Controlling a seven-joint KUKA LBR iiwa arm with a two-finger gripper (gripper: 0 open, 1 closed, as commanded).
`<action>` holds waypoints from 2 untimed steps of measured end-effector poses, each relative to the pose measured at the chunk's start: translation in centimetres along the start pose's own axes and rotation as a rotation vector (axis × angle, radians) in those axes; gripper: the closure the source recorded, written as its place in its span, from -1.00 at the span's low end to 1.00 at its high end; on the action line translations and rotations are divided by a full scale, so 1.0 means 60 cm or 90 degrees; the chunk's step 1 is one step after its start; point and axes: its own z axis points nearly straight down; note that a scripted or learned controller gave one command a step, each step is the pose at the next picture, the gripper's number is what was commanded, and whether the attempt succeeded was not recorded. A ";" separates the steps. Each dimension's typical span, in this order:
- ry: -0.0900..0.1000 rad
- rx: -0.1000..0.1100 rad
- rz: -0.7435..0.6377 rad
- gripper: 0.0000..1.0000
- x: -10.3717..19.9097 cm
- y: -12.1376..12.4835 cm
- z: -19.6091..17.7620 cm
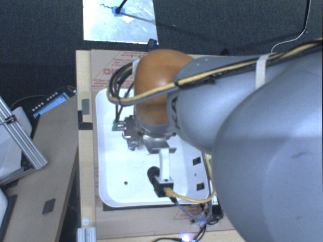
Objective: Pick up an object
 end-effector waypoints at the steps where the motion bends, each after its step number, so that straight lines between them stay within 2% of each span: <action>1: 0.000 -0.003 0.004 1.00 -0.101 0.027 -0.092; 2: 0.002 -0.008 0.000 1.00 -0.093 0.051 -0.289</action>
